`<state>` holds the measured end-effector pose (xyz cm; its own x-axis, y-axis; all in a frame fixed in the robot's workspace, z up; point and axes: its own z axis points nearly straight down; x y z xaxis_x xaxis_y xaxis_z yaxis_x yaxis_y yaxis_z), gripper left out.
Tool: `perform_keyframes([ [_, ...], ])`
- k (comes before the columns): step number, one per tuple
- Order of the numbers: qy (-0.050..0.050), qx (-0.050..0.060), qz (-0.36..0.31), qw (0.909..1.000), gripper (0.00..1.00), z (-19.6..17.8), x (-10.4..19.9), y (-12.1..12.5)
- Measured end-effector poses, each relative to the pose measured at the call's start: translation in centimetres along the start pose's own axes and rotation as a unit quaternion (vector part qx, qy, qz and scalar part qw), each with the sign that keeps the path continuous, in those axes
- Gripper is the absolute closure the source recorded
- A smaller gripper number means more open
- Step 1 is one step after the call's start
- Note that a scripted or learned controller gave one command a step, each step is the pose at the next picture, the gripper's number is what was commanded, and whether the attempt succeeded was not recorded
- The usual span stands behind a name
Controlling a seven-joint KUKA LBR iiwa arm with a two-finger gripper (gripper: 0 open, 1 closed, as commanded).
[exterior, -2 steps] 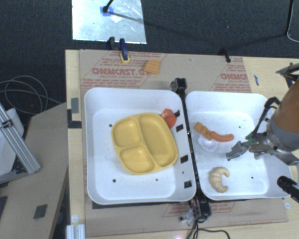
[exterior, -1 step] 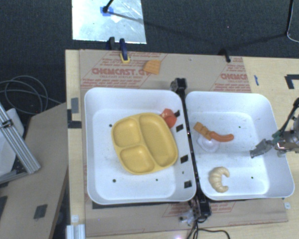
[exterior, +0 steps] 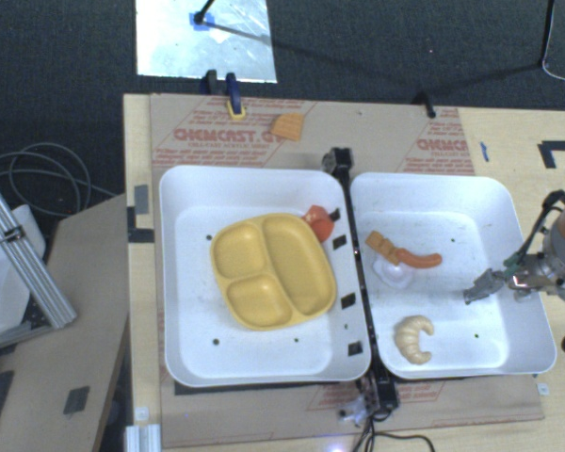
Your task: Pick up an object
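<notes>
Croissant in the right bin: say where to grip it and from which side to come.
Grip the croissant across its thick middle, coming straight down from above. It lies flat and curved on the right bin floor, apart from other items and the walls, so fingers probably fit either side. The gripper sits to its upper right.

Both white bins (exterior: 264, 182) look like smooth, slightly shiny plastic. The yellow tray (exterior: 273, 271) is plastic too — smooth and dull. The croissant (exterior: 415, 337) looks like matt toy plastic. The board (exterior: 217, 132) under them looks like brown cardboard — flat and printed.
</notes>
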<state>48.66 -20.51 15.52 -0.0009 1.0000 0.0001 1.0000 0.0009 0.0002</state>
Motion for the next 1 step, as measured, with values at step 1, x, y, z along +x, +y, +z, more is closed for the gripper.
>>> perform_keyframes([
  [1, -0.001, -0.004, -0.003, 1.0000, 0.00, -0.37, -0.07, 6.53],
])
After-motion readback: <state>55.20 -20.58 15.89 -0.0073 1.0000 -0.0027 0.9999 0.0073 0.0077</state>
